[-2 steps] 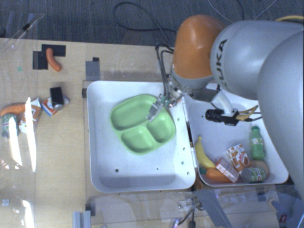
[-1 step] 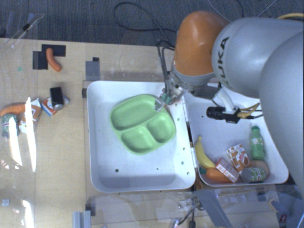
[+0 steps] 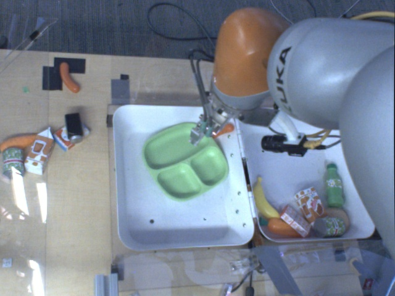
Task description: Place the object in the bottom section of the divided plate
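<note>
A light green divided plate [image 3: 162, 165] lies in the left white bin [image 3: 179, 230]. It has one large section at the upper left and two smaller ones toward the front and right. My gripper [image 3: 202, 130] hangs over the plate's upper right rim, below the orange band of the arm. A small orange object [image 3: 226, 128] shows just to the right of the gripper, at the edge between the two bins. Whether the gripper holds it is unclear. All three plate sections look bare.
The right bin [image 3: 364, 227] holds a banana [image 3: 265, 200], a green bottle [image 3: 334, 185], snack packets [image 3: 307, 204], an orange item [image 3: 281, 227] and a round tin [image 3: 333, 224]. An orange toy [image 3: 70, 78], a black block [image 3: 73, 125] and packets [image 3: 34, 150] lie on the bench at left.
</note>
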`<state>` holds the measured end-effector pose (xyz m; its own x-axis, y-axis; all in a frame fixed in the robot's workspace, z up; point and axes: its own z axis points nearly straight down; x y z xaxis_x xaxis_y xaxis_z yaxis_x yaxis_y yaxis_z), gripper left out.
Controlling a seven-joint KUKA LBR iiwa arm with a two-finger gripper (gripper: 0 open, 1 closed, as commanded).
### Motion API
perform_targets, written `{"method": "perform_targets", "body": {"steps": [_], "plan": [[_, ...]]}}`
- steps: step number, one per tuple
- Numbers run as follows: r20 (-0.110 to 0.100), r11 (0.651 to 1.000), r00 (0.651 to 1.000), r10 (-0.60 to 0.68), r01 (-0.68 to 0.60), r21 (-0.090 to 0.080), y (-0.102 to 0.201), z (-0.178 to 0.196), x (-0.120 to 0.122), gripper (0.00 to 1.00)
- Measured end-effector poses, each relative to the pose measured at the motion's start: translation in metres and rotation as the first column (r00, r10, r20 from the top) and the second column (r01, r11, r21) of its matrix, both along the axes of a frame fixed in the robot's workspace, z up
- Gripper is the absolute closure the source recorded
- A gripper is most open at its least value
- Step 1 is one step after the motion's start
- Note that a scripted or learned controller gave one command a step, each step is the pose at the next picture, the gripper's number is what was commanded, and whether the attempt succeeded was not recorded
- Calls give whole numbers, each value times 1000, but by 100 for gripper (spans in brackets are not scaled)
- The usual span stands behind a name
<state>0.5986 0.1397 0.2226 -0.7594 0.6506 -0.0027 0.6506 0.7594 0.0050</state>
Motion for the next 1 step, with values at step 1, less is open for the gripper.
{"method": "perform_targets", "body": {"steps": [1], "plan": [[0,1000,1000,0,0,0,0,0,0,0]]}}
